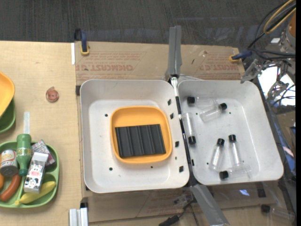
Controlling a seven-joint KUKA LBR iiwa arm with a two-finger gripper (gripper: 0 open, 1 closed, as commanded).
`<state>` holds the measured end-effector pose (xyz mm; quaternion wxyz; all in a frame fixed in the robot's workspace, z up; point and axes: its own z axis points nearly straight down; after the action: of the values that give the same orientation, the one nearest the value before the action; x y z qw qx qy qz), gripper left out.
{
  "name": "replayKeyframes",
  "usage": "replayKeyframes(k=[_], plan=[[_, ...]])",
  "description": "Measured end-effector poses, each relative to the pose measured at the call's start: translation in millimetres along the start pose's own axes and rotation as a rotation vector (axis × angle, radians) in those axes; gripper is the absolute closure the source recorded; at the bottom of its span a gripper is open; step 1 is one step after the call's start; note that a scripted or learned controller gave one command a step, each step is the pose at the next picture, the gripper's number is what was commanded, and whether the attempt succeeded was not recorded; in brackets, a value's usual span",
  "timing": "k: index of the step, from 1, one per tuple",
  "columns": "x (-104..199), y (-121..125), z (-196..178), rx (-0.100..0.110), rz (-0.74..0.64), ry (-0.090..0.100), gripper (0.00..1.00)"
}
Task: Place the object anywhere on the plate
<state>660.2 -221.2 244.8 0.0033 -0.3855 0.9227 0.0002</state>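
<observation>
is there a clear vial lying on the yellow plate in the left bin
No, the yellow square plate bears only a dark ribbed slab; the clear black-capped vials lie in the right white bin.

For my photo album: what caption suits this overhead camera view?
Orange plate in the left bin, clear black-capped vials scattered in the right bin.

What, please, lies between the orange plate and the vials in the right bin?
In the camera view, the two bins' adjoining walls separate the plate from the vials; one vial lies right along that divider.

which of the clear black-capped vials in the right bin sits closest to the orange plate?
The clear plastic vial with a black cap lying along the right white bin's left wall, beside the divider; the other vials lie farther right of the orange square plate.
</observation>
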Motion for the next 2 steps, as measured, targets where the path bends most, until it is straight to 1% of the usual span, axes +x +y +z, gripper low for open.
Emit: replayKeyframes(k=[1, 2], plan=[[0.0, 0.4, 9.2, -0.002, -0.336, 0.0, 0.0], [-0.2, 0.4, 0.8, -0.001, -0.619, -0.001, 0.0]])
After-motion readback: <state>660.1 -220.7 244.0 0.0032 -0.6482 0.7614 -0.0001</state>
